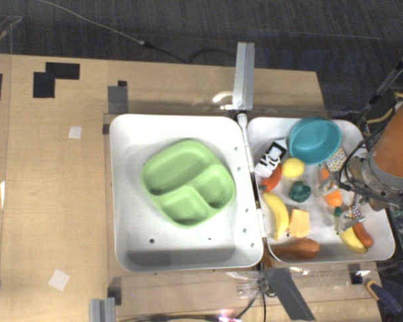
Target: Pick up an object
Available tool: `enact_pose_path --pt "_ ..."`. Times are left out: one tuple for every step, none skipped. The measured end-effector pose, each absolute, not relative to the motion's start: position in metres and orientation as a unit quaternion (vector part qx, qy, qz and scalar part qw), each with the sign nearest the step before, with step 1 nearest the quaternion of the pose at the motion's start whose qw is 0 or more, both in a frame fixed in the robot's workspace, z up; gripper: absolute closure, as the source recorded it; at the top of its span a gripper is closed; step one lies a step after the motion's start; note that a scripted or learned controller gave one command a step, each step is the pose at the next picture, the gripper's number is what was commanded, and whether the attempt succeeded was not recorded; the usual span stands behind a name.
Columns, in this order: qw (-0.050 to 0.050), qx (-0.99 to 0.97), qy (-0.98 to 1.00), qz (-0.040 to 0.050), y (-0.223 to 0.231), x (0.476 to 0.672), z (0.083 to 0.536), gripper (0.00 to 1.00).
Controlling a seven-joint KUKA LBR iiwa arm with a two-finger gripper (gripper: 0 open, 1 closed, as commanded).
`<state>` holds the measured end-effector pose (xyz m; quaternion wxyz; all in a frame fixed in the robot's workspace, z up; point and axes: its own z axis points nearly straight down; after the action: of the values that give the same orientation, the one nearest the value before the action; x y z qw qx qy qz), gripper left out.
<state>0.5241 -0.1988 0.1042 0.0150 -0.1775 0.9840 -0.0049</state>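
Observation:
The right bin (383, 247) holds several toy foods: a teal bowl (314, 139), a yellow lemon (293, 168), a dark green piece (299, 192), a banana (277, 213), a yellow wedge (298, 223), a brown sausage (297, 248), a red chili (272, 178) and a black-and-white item (272, 154). The arm's orange band (396, 149) hangs over the bin's right side. My gripper (348, 205) is low among small orange pieces (332, 197), just above a yellow and red item (356, 237). Cables hide its tip.
The left bin (127, 247) holds a light green divided plate (188, 180). A metal post (244, 76) stands behind the divider between the bins. Wooden bench surface (47, 200) stretches to the left.

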Motion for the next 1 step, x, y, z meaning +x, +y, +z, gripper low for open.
enact_pose_path --pt "0.007 -0.086 0.996 -0.0021 -0.1943 0.5106 0.0899 0.0"
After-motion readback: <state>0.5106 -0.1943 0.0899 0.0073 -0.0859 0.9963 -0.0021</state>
